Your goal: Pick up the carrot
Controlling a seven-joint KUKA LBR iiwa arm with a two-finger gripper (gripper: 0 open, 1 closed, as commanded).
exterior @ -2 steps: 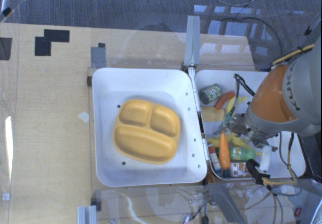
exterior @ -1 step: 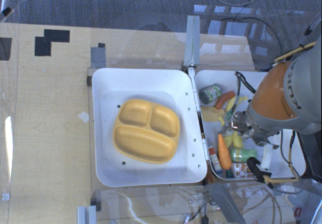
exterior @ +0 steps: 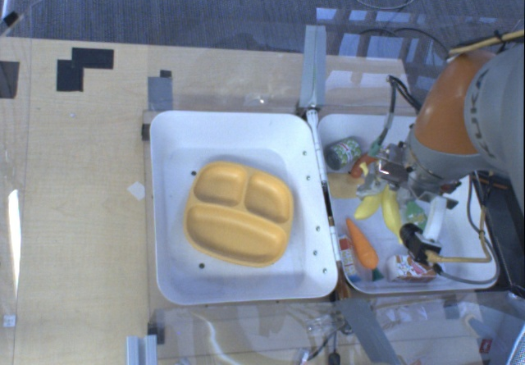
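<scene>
from above, the carrot [exterior: 362,245] lies in the right bin [exterior: 484,280], near its front left corner, close to the bin wall, with a banana [exterior: 379,204] just beyond it. the gripper [exterior: 385,168] hangs over the clutter farther back, near a small can [exterior: 343,152]; i cannot tell how it is set. the risk i see is a grab catching the banana or the wall instead. the carrot is short, orange, tapered, lying slanted.

My arm [exterior: 484,109] is grey with an orange band. The carrot [exterior: 362,244] is orange, the divided plate [exterior: 239,212] yellow, both bins [exterior: 164,191] white, the surface [exterior: 74,191] pale wood.
</scene>
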